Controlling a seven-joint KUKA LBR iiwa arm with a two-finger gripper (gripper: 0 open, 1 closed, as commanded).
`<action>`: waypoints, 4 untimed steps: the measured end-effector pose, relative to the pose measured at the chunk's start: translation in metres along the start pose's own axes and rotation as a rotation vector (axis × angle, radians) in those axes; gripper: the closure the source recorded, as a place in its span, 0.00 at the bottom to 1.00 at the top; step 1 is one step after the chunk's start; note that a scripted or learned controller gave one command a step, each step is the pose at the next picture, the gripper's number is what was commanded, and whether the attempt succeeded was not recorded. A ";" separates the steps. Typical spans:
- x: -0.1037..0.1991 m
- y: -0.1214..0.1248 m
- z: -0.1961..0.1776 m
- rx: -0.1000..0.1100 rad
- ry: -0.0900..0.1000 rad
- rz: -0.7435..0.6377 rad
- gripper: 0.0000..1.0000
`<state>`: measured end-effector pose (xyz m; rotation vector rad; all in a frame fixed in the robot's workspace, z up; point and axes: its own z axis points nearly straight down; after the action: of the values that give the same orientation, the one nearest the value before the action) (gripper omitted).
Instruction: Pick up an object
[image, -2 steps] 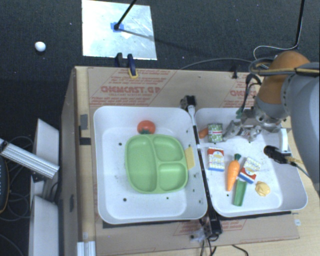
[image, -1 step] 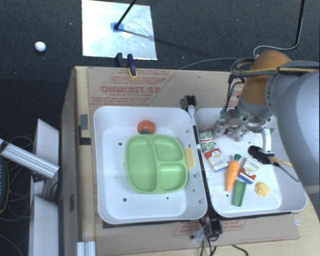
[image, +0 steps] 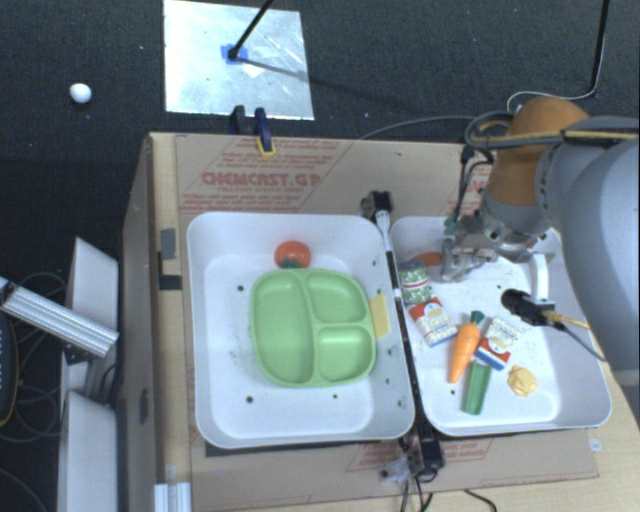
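We see the gripper (image: 458, 264) low over the far left part of the shallow white plastic bin on the right (image: 585, 405), and we cannot tell whether it is spread or pressed together. Nothing is visibly held in it.

Just to its left, partly hidden beneath it, lies a small orange thing (image: 430, 258) whose shape we cannot make out. Slightly nearer the camera and to the gripper's left stands a small can with a green label (image: 415, 284). Just in front of the can lies a small red and white carton (image: 432, 323).

Nearer the camera than the gripper lies an orange plastic carrot (image: 462, 349), with a dark green cylindrical toy (image: 476, 389) at its lower end. Beside the carrot is a flat red, white and blue packet (image: 496, 346), and beyond it a pale yellow lump (image: 521, 380).

Well to the gripper's left, the other shallow white plastic bin (image: 215, 300) holds a light green divided plastic plate (image: 305, 330) and a red plastic tomato (image: 292, 253). Both bins rest on the brown surface (image: 250, 165).
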<state>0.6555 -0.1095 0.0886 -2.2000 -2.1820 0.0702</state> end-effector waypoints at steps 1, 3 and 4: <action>0.001 0.000 0.000 -0.002 0.001 0.000 0.00; 0.008 0.002 0.009 -0.012 -0.009 0.007 0.00; 0.006 0.002 0.009 -0.012 -0.006 0.007 0.00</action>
<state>0.6570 -0.1033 0.0796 -2.2160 -2.1835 0.0642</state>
